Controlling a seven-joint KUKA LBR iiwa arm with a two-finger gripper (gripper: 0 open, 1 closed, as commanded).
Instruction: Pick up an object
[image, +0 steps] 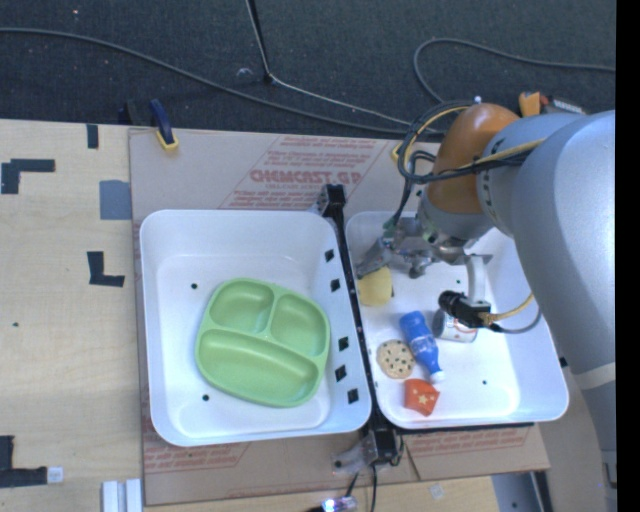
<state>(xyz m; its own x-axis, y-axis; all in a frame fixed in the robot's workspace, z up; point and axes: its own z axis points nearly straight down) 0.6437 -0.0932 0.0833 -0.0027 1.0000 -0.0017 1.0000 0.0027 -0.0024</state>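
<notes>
Bins: two shallow white trays side by side on the bench; left bin (160, 300), right bin (530, 390).
Left bin contents: green divided plate (265, 342), lying flat near the centre.
Right bin contents: pale yellow block (376, 289) by the dividing wall; blue bottle (421, 343) near the middle; round cookie (395, 359) just left of the bottle; orange-red piece (421, 398) below the bottle.
Gripper (392, 252): low over the right bin's upper-left corner, just above the yellow block; whether it is apart or together cannot be told.
</notes>
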